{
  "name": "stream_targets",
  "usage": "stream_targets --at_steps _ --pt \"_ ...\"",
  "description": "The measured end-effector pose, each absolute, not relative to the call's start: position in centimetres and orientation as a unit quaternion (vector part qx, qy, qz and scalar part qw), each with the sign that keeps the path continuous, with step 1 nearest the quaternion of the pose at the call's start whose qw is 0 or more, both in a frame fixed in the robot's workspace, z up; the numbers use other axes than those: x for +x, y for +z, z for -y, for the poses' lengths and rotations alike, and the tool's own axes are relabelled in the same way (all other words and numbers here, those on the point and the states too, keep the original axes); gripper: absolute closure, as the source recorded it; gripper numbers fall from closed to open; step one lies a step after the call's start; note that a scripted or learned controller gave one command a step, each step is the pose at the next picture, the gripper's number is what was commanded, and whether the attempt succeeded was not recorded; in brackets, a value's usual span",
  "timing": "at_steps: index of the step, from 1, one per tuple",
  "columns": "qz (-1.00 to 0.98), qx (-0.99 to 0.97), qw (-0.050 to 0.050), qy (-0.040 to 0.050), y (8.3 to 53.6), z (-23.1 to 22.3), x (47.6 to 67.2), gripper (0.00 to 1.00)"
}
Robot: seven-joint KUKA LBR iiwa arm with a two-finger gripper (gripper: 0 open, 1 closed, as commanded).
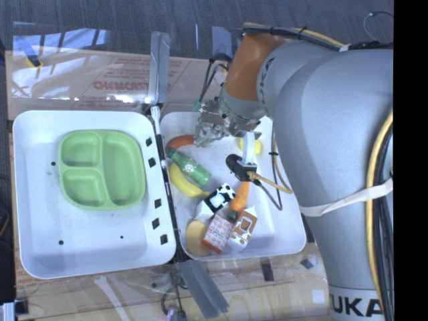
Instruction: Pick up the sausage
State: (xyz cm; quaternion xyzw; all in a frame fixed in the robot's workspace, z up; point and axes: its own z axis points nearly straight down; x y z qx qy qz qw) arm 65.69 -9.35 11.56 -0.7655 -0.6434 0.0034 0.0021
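Dark grey carpet (100, 2) runs along the far side, and in front of it a bench (87, 79) covered with a printed clear sheet carries two shallow white bins side by side. Sitting in the left bin (33, 246) is a pale green plate (101, 169) with three sections, placed towards the far half of the bin. Over the right bin (284, 236) the grey arm (321, 112) reaches in, its orange band above the wrist, and the gripper (206, 134) hangs low in the far left part of that bin. How wide the gripper is open cannot be told from this angle, nor whether it has hold of anything. Just beside it, on its left, lies the sausage (178, 141), orange-red, close to the wall between the two bins, with its right end running up to the gripper. A green bottle (189, 168) lies near the sausage on the nearer side, and a banana (182, 183) lies against the bottle. Farther to the right a carrot (241, 194) stands tilted beside a black-and-white block (222, 196). At the near wall of the bin an orange carton (217, 231) and a brown carton (245, 226) lie side by side, touching, with a pale yellow disc (194, 236) just left of them.
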Motion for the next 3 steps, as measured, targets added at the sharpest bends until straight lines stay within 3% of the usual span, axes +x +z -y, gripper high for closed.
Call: stream_targets --at_steps 1,2,3 --pt "0.644 -0.765 0.002 0.0035 11.6 9.3 65.7 0.0" --pt "0.651 -0.759 0.002 0.0031 9.4 9.6 65.6 0.0" --pt "0.652 -0.758 0.002 0.0019 10.4 9.4 65.7 1.0"
